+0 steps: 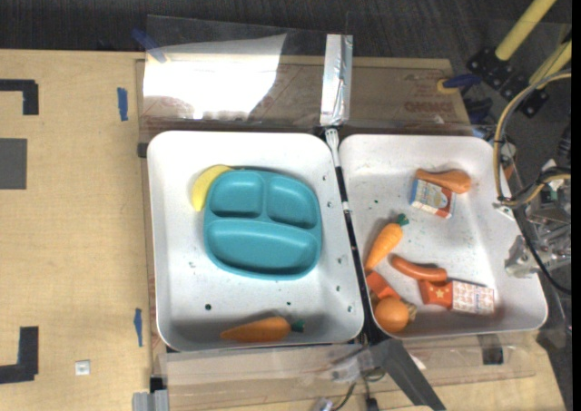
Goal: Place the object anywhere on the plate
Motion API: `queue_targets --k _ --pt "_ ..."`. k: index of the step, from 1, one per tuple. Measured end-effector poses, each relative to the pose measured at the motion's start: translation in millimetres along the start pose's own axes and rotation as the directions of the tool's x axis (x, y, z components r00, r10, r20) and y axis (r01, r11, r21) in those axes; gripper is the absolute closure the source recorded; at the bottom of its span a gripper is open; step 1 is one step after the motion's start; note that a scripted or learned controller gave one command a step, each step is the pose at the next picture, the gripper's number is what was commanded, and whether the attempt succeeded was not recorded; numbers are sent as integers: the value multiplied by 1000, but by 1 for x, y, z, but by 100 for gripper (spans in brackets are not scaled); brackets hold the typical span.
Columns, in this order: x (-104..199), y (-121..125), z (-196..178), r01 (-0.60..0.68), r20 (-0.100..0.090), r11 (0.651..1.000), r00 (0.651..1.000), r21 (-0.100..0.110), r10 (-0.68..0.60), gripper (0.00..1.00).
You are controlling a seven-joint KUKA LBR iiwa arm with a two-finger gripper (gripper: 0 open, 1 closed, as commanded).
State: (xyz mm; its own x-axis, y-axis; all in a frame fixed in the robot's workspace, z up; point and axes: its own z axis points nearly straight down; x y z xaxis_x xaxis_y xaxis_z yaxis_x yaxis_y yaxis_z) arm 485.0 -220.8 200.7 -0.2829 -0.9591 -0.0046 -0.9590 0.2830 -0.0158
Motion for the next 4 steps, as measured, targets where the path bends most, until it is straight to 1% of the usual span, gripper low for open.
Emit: queue_targets --k 1,2,3,4 --pt "3 3 2 -33 -2 999 999 -8 33 100" --pt "1 0 -9 -33 1 999 999 1 33 100" --pt "3 4 23 -62 -2 998 998 -15 62 100" --pt "3 2 3 -348 -5 937 937 -6 348 100"
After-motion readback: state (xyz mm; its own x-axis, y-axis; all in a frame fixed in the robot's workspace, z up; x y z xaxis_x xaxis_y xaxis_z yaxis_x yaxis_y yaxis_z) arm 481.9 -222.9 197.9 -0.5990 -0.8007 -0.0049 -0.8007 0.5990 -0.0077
